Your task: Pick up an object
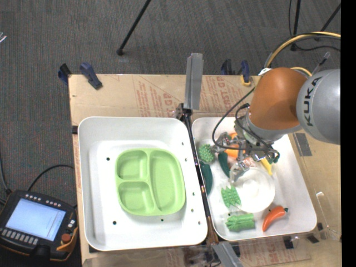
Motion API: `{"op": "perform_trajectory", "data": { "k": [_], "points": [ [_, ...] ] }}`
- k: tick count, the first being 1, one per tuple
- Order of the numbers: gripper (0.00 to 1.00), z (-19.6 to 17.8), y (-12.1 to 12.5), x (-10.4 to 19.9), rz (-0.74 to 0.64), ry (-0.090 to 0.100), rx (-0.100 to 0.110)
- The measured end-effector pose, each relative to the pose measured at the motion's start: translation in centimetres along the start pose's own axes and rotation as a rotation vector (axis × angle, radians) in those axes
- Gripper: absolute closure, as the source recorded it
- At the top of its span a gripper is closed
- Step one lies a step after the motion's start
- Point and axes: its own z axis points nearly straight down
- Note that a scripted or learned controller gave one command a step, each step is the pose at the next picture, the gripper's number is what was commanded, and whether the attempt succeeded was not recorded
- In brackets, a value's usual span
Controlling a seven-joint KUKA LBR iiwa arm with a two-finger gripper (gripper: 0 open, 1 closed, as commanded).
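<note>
The worktop (133, 96) carries two white bins; the left bin (94, 149) holds a green divided plate (150, 181). The grey arm (278, 102) hangs over the right bin (300, 204). Its fingers (240, 168) point down; I cannot tell whether they are open. A white bowl (257, 192) sits just below them, toward lower right, a green brush (230, 196) touching its left rim.

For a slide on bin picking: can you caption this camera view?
KUKA arm's gripper hovers over the toy-filled right bin; a green divided plate sits in the left bin.

"KUKA" on the grey arm (325, 107)
</note>
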Motion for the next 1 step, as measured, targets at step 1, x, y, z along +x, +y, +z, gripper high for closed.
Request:
{"op": "perform_trajectory", "data": {
  "k": [1],
  "points": [
    [0.0,0.55,0.95,1.92,0.093,0.012,-0.005]
  ]
}}
